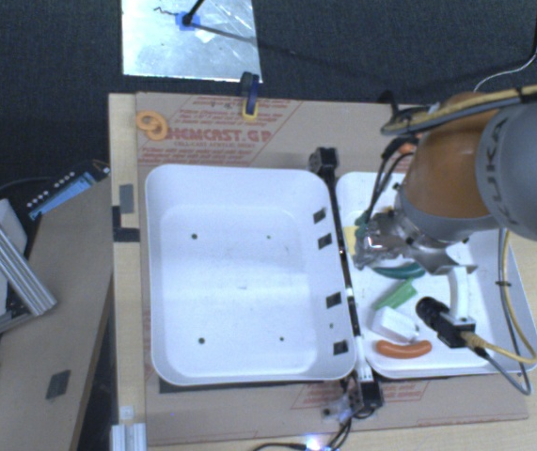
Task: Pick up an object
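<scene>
Camera view shows the gripper [373, 242] low over the right bin [486, 301]; whether it is clenched or released cannot be told. Toward its 6 o'clock lie a green piece [396, 296], a white block [395, 323] and an orange sausage [402, 349].

Teal object [404, 272] partly under arm [456, 172]

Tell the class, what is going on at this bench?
The robot arm reaches in from the right and hangs low over the right bin. Its pincer sits near a teal piece, with a green piece, a white piece and an orange piece lying nearer the front edge. Whether it grips anything cannot be told.
</scene>
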Tool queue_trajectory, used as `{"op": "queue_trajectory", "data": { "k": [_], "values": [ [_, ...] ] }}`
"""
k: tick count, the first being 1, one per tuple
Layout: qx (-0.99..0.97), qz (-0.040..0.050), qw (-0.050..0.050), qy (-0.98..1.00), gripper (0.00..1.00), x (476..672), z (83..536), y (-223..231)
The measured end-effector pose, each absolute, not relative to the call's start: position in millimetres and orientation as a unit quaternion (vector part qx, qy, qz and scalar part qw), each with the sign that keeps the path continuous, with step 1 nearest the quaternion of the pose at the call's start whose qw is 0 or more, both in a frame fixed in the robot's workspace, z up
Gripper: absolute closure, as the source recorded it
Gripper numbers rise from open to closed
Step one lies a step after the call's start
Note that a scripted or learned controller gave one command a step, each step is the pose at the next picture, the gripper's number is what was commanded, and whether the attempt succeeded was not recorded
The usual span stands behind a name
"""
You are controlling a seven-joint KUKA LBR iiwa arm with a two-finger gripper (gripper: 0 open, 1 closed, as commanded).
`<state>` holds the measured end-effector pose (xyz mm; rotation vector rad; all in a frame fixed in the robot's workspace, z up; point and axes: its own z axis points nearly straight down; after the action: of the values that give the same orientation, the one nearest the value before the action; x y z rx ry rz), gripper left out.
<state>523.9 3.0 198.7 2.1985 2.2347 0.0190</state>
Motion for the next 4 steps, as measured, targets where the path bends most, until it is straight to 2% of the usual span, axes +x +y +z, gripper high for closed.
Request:
{"op": "queue_trajectory", "data": {
  "k": [1, 3, 4],
  "values": [
    [0.705, 0.0047, 0.005, 0.710, 1.00, 592.7, 275.9, 3.8],
    [0.703, 0.0049, 0.002, 0.711, 1.00, 670.4, 366.7, 134.1],
    [0.710, 0.0005, 0.002, 0.705, 1.00, 668.9, 377.4, 23.0]
  ]
}}
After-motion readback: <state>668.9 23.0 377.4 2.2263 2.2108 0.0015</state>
